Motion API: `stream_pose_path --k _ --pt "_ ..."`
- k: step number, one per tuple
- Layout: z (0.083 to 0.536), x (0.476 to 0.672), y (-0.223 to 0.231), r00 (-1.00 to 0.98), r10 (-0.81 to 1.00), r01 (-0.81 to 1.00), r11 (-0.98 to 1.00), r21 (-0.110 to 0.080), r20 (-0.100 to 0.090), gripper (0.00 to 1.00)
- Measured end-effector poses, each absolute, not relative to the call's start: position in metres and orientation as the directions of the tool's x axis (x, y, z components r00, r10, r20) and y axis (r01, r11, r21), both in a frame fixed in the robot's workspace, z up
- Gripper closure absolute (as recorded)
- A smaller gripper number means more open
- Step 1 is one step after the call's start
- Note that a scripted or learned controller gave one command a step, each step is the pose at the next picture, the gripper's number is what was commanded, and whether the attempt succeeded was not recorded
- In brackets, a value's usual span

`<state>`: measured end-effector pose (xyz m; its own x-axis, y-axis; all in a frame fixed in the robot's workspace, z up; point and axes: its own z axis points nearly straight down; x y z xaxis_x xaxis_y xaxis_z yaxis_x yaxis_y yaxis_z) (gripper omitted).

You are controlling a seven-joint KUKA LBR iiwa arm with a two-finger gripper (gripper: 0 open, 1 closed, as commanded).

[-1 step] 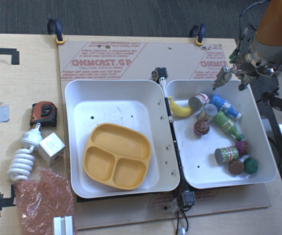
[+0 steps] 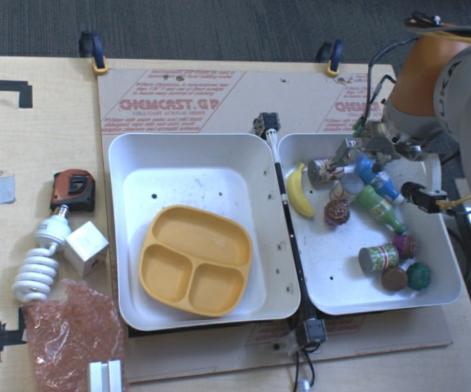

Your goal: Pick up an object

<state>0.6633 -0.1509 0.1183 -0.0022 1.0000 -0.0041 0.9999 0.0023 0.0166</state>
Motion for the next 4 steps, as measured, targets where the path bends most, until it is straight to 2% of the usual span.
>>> stream_pose_path --k 2,3,4 --pt "0.108 0.667 -0.115 0.001 1.000 1.000 -0.001 0.029 -0.011 0.00" --pt "0.110 0.668 -0.117 -0.003 1.000 1.000 0.003 0.029 0.000 1.00" --pt "0.108 0.666 -0.123 0.001 1.000 1.000 -0.001 0.026 -0.009 0.00"
